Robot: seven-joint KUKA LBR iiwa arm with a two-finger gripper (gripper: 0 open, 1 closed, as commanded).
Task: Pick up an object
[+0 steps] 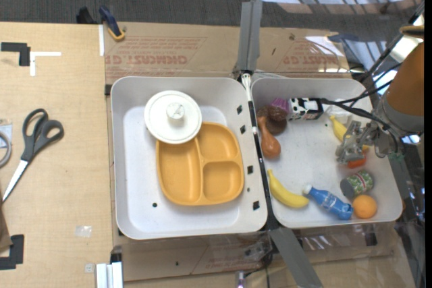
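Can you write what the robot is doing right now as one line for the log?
phase: reaching | gripper: low at right bin right side, above a red item | holding: unclear | banana: untouched

The arm enters from the right edge of the view, its orange band [412, 88] showing at the upper right, large and blurred, close to the camera. Dark cables run from that area toward the wrist. Below and left of the band the grey wrist section slopes downward to the hand [352, 148], which hangs low at the right side of the scene, pointing down and slightly leftward. Its metal parts form a cluttered shape, so its grip cannot be judged.
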